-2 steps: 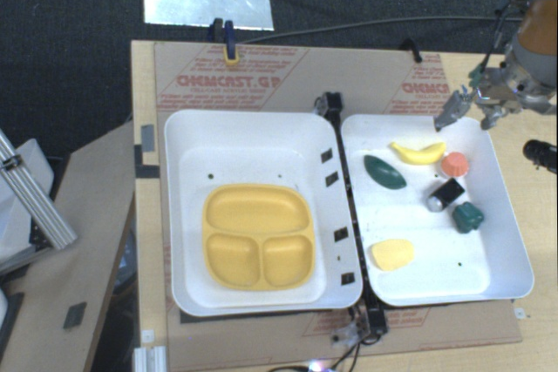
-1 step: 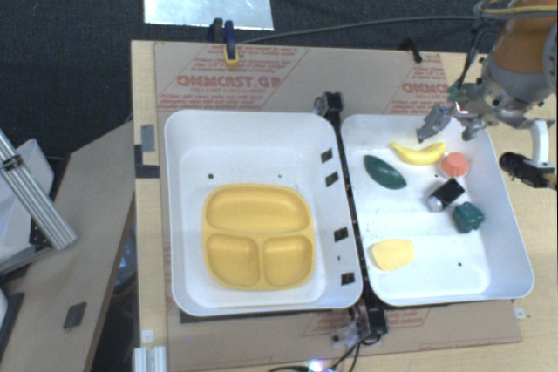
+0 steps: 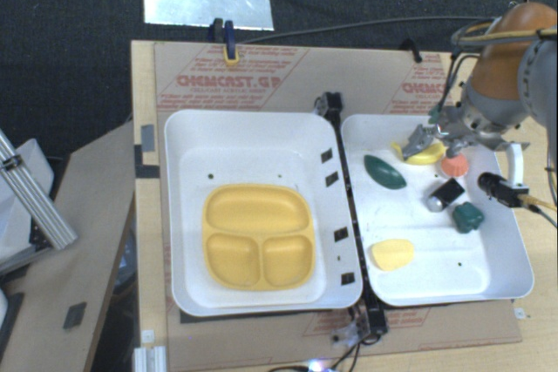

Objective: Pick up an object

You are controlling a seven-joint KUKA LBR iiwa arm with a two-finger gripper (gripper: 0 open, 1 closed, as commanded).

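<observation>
My gripper [image 3: 430, 136] hangs over the back of the right bin [image 3: 497, 283], just above a yellow curved object [image 3: 424, 155] and touching or nearly touching it. A salmon-orange round object [image 3: 454, 165] lies right beside it. Further left rests a dark green oval [image 3: 384, 172]. A small black and silver block [image 3: 445, 193] and a teal lump [image 3: 468, 217] lie in the middle right of that bin. A pale yellow flat piece [image 3: 392, 254] sits near the bin's front.
The left bin [image 3: 187, 144] holds a yellow divided tray [image 3: 259, 235]. A black divider with clips [image 3: 341, 196] runs between the two bins. The arm's grey and orange body [image 3: 510, 65] stands over the right bin's back right corner.
</observation>
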